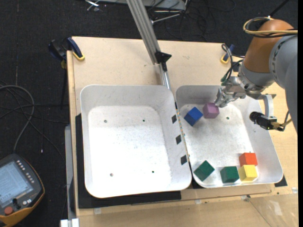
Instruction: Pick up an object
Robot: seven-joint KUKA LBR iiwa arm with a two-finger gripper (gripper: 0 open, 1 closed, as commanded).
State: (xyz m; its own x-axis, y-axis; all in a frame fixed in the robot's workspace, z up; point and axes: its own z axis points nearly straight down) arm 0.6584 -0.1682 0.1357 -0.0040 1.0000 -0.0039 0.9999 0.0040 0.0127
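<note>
Grey arm with orange band reaches in from the right; its two-finger gripper (224, 98) hangs low over the back of the right shallow white bin (265, 148); whether it is released or clenched, I cannot tell. Small purple cube (210, 110) lies just beside the gripper, toward the front-left, possibly touching; small blue cube (192, 116) sits next left. Green, orange and yellow blocks cluster well apart at the front edge.

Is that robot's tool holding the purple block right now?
Cannot tell: the tool sits right at the purple block, upper right corner, without showing a hold.
</note>
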